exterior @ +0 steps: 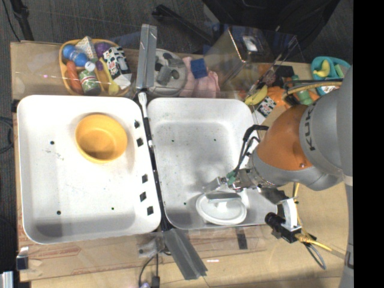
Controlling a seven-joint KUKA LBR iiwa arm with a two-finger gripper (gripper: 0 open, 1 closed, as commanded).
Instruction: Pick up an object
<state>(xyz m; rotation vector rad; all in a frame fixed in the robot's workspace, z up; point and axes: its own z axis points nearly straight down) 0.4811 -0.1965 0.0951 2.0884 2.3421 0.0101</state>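
Camera view looks down on two white bins on the tabletop [90, 245]. At about five o'clock of the right bin [186, 161] lies a small white dish [222, 210]. The gripper [233, 182] hangs just above its upper rim; whether it is open or closed, I cannot tell. A yellow bowl [101, 138] sits at about eleven o'clock of the left bin [72, 209].

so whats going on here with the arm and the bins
The grey and orange arm reaches in from the right, with its claw low over the right bin, just above a small white bowl near the bin's front edge. Nothing is visibly lifted yet. A yellow bowl sits untouched in the left bin.
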